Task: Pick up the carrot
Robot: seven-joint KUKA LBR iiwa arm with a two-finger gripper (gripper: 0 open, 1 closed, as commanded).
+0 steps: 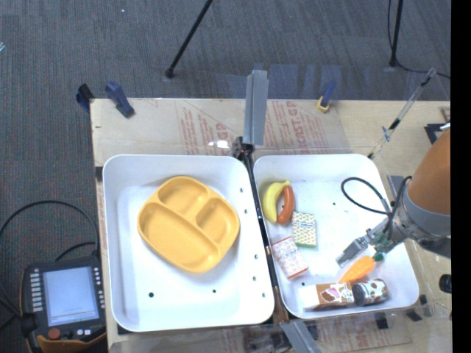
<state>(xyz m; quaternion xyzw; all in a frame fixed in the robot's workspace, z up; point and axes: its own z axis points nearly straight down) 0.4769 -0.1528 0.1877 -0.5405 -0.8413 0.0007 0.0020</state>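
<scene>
The carrot (359, 269) is orange with a small green top and lies tilted near the front right of the right bin (331, 169). My gripper (355, 254) comes in from the right and sits low, right over the carrot's upper left side, touching or nearly touching it. The carrot appears to rest on the bin floor, just above a brown bottle. I cannot make out how the gripper stands around the carrot. The arm's wrist (423, 215) hangs over the bin's right rim.
The right bin also holds a banana (273, 199), a sausage (285, 205), a green packet (305, 230), a red and white packet (288, 257) and the lying brown bottle (352, 293). A black cable (363, 193) loops behind the gripper. A yellow divided plate (189, 223) fills the left bin (121, 271).
</scene>
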